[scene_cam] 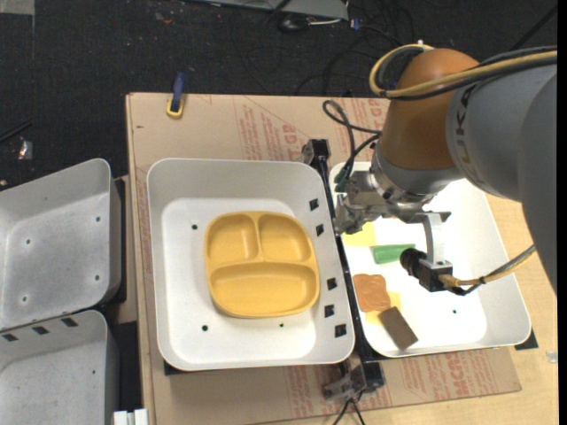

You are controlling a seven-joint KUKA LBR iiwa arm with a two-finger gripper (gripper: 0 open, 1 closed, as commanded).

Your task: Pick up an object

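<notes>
The arm (478, 104) hides the gripper's state; the green block (392, 254) looks light, stiff, graspable across its short sides.

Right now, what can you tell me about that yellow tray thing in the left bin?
The yellow tray looks like smooth plastic, a rounded rectangle split into three compartments: two smaller ones along its far side and one long one along the near side. It lies flat, right way up and turned slightly askew, near the middle of the left bin, resting on the white floor. Its compartments hold nothing visible, and it sits well apart from the arm.
</notes>
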